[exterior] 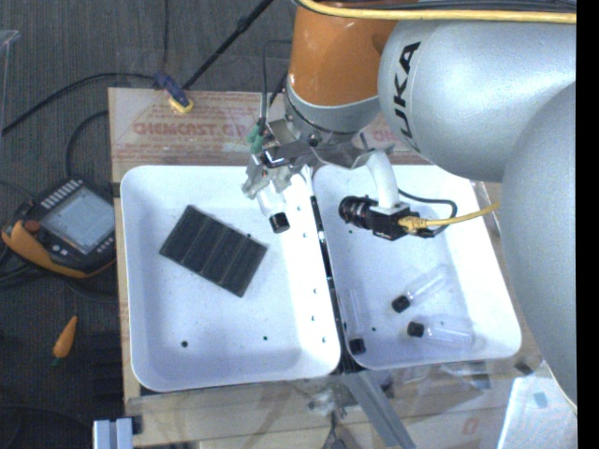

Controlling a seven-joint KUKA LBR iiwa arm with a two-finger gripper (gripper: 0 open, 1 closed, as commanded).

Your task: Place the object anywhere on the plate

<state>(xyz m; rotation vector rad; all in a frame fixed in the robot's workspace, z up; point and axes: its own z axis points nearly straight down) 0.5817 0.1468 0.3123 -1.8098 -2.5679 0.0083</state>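
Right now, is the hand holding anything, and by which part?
It looks so: a small clear vial with a black cap hangs from the hand over the left bin, gripped at its upper end, cap pointing down. The exact contact is hard to see.

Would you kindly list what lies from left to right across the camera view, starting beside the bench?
Pendant → black plate → claw → small camera → clear vials.

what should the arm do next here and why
Probably shift the gripper left and toward the camera until it is over the dark ribbed plate. The gripper is over the left bin near its right wall, with a small black-capped piece at its tip, and the plate lies apart, down-left of it.
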